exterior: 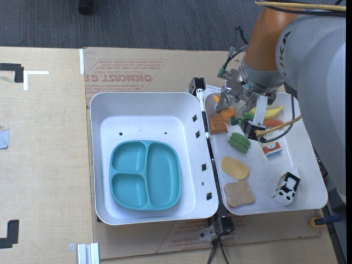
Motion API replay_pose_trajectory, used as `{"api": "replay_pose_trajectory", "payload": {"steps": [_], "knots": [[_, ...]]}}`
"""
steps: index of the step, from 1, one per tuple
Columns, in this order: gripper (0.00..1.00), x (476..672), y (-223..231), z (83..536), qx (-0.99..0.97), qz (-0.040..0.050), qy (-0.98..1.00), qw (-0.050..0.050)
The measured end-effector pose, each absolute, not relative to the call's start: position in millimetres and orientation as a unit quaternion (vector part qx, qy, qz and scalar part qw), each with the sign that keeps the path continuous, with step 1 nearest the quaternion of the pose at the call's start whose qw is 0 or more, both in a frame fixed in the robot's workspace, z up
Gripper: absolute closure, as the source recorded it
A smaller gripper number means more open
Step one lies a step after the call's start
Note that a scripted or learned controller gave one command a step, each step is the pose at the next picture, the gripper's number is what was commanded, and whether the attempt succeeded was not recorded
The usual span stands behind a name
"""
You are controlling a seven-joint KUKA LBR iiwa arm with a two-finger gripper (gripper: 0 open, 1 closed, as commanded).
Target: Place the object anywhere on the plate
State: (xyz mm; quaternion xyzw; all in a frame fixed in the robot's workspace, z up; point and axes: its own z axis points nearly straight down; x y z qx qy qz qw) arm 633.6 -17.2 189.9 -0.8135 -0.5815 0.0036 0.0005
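Grey arm (324,65) over crowded right bin (308,202); gripper (242,100) among toy food, grip state unclear.

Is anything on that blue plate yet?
No. The turquoise plate in the left bin shows three bare compartments; the toy foods lie in the right bin.

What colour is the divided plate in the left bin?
Teal, a light blue-green, plain in the camera view: the plate.

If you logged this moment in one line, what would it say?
arm: over right bin | gripper: low among toy foods at far end | plate: teal, left bin, nothing on it | placing: not yet done
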Motion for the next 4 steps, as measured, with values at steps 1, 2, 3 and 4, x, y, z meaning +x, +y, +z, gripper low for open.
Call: {"api": "replay_pose_trajectory", "payload": {"steps": [1, 2, 3, 4], "knots": [[1.0, 594.6, 30.6, 217.1, -0.846, 0.0033, -0.533, 0.001], [1.0, 520.8, 85.5, 189.6, -0.892, 0.0049, -0.451, 0.002], [1.0, 484.3, 162.0, 190.6, -0.902, 0.0042, -0.432, 0.001], [1.0, 515.4, 211.9, 262.0, -0.903, 0.0032, -0.431, 0.0]]}}
